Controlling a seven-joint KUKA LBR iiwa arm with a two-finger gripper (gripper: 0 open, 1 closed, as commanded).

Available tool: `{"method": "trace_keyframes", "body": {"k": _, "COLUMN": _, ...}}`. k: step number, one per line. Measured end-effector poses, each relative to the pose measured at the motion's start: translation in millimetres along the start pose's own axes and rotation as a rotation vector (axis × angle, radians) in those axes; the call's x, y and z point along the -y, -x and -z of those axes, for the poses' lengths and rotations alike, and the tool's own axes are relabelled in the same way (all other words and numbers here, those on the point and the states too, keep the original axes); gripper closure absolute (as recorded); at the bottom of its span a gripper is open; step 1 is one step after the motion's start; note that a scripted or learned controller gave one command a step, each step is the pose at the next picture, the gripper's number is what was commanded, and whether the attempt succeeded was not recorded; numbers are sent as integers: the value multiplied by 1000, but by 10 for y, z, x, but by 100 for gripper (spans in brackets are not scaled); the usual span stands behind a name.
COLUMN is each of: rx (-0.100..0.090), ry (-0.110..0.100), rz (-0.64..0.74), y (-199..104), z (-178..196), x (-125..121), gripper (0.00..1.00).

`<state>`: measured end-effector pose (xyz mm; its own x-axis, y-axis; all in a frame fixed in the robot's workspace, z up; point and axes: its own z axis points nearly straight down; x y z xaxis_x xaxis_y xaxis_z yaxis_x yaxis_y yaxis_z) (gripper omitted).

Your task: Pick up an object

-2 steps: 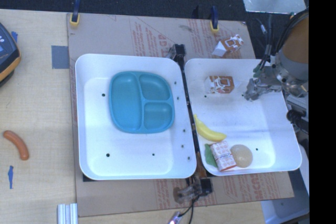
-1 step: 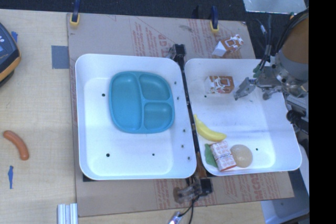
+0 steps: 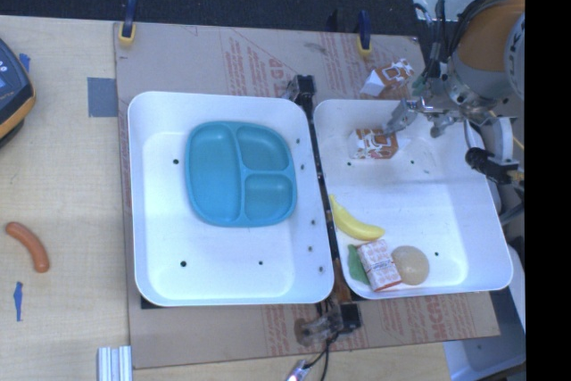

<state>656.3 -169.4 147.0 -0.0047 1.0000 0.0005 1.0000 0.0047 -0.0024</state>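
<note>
The right bin [image 3: 464, 219] holds a small brown and white packet [image 3: 374, 144] near its far left corner. At its near left lie a yellow banana [image 3: 355, 223], a red and white box [image 3: 380, 266] on a green item [image 3: 357, 263], and a beige round object [image 3: 411, 264]. My gripper [image 3: 399, 118] hangs over the bin's far edge, just up and to the right of the packet, with the grey and orange arm [image 3: 489, 36] behind it. Nothing shows in its grasp.
The left bin [image 3: 156, 219] carries a blue divided plate [image 3: 241, 173]. A second brown packet [image 3: 391, 78] lies on the cardboard beyond the right bin. A sausage-shaped toy [image 3: 28, 245] rests on the bench at far left. Blue clamps [image 3: 363, 29] pin the cardboard's far edge.
</note>
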Motion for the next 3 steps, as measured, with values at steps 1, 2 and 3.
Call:
{"method": "trace_keyframes", "body": {"k": 1, "rx": -1, "ry": 1, "rz": 0, "y": -785, "z": 354, "x": -6, "gripper": 0}}
{"method": "trace_keyframes", "body": {"k": 2, "rx": 4, "ry": 15, "rz": 1, "y": -391, "z": -305, "x": -25, "gripper": 0}}
{"method": "trace_keyframes", "body": {"k": 3, "rx": 4, "ry": 15, "rz": 4, "y": -383, "z": -191, "x": -30, "gripper": 100}}
